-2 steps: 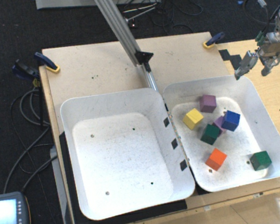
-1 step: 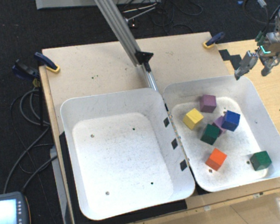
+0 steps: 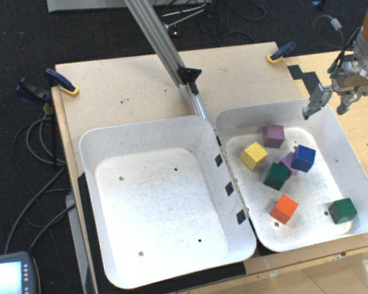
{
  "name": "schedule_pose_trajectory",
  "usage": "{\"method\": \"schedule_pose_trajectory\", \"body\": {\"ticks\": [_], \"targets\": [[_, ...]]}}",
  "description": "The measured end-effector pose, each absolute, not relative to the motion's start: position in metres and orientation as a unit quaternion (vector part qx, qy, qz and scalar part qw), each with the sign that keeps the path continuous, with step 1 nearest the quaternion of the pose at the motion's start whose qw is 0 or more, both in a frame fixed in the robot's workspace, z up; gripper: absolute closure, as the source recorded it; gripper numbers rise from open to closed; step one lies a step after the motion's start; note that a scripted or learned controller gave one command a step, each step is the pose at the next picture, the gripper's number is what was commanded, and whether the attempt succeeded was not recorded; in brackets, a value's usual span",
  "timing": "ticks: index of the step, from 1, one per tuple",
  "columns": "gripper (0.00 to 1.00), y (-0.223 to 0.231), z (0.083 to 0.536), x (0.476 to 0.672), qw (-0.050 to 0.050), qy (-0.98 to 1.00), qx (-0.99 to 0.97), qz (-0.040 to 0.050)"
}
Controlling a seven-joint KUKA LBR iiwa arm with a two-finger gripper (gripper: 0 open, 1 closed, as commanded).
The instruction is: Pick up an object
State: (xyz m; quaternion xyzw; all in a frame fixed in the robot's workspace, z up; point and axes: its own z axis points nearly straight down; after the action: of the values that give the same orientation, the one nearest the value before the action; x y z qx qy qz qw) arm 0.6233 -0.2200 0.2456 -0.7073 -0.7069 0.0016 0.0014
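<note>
Clustered cubes (image 3: pixel 279 159) crowd the right bin (image 3: pixel 354 171); its corners lie open.

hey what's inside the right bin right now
The right bin holds loose cubes: yellow, orange, blue, two green, and purple, with another purple partly hidden behind the blue.

2 white bins (image 3: pixel 143 132); 7 cubes, all in right bin: 2 purple (image 3: pixel 273 134), 2 green (image 3: pixel 276 176), 1 yellow (image 3: pixel 254 155), 1 blue (image 3: pixel 304 158), 1 orange (image 3: pixel 284 208)

Pale wooden bench (image 3: pixel 140 87) bears 2 white bins: left bin (image 3: pixel 101 145), right bin (image 3: pixel 354 171), touching.
</note>
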Motion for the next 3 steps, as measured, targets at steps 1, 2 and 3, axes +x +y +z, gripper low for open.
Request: {"method": "schedule_pose_trajectory", "body": {"ticks": [1, 2, 3], "targets": [[0.0, -0.22, 0.181, 0.622, 0.003, -0.707, -0.707, 0.0019], [0.0, -0.22, 0.118, 0.626, 0.002, -0.707, -0.707, 0.0017], [1.0, -0.221, 0.133, 0.629, -0.002, -0.707, -0.707, -0.0007]]}}
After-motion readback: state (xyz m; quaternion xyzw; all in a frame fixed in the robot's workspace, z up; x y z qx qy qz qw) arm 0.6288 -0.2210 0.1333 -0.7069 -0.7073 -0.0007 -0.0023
